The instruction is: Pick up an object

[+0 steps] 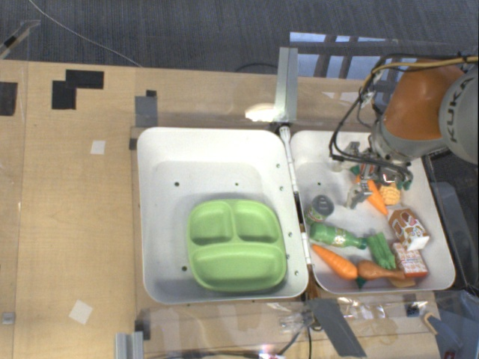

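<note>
Orange carrot [334,261] lies nearest at six o'clock in the right bin [446,275], bottle [337,236] beyond it; farther up, at twelve, my gripper [372,185] hangs over a small carrot [376,200], grasp unreadable. Crowded neighbours could deflect my pinch.

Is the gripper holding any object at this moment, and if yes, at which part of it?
It cannot be told. The gripper hangs low over the right bin, close above a small orange toy, but no object visibly sits in it.

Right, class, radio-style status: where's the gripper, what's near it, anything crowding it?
Two-finger gripper low in right white bin. Small orange carrot piece just beneath, grasp unconfirmed. Yellow round toy and green plastic bottle close by.
</note>
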